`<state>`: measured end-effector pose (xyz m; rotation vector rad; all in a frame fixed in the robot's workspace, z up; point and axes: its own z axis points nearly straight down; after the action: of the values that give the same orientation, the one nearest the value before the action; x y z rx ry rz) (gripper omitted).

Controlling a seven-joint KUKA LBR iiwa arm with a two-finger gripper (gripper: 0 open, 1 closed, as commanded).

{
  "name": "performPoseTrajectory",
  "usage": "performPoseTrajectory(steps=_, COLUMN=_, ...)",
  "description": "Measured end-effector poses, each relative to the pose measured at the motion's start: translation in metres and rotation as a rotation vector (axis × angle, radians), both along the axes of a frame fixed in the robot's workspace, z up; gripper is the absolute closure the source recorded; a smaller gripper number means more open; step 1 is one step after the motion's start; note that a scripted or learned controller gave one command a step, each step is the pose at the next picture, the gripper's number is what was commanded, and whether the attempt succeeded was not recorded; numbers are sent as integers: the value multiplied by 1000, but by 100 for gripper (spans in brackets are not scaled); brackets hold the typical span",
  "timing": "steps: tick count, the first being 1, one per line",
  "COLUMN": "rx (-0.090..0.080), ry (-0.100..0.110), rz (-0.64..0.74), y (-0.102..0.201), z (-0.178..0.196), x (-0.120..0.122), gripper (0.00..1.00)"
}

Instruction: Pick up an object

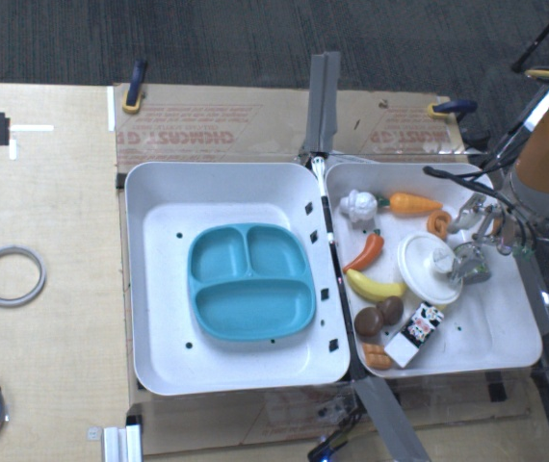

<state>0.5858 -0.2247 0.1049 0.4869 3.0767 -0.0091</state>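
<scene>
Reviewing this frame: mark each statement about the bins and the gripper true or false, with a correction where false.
1. The blue divided plate lies in the left bin. True.
2. The banana lies on the plate. False: it lies in the right bin, beside the red pepper.
3. The gripper is over the right bin, next to the white lid. True.
4. The carrot lies at the right bin's near edge. False: it lies by the far edge, beside the garlic.

Two bins (149,287), one blue tray (251,282), one banana (375,285), one carrot (414,202), one chili (365,252), one white lid (427,268).
</scene>
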Motion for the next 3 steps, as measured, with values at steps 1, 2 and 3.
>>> performPoseTrajectory(steps=1, rx=6, ry=15, rz=-19, y=62, z=-4, x=56, gripper=0)
performPoseTrajectory(steps=2, rx=5, ry=15, rz=49, y=42, z=-9, x=-17, gripper=0)
performPoseTrajectory(steps=3, rx=9, ry=16, rz=1, y=101, z=-10, x=22, gripper=0)
